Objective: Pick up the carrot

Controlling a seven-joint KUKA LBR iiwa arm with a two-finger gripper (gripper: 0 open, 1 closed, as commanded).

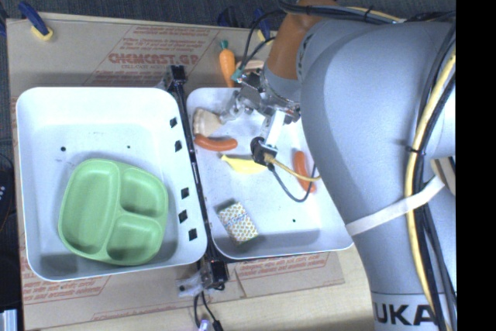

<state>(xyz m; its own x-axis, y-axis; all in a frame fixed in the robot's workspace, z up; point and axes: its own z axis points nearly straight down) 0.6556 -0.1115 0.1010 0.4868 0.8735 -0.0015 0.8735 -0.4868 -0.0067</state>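
The carrot [225,64], small and orange with a green top, lies on the brown cardboard just beyond the far rim of the right bin [310,240]. My gripper [239,103] hangs over the far left corner of that bin, a short way below and to the right of the carrot and apart from it. The grey arm and orange wrist band cover the bin's right side. Nothing shows between the gripper and the carrot.
In the right bin lie a beige piece [203,119], a reddish sausage [215,142], a yellow slice [243,164], an orange stick [301,163] and a patterned block [238,221]. A green divided plate [112,207] sits in the left bin [46,112].
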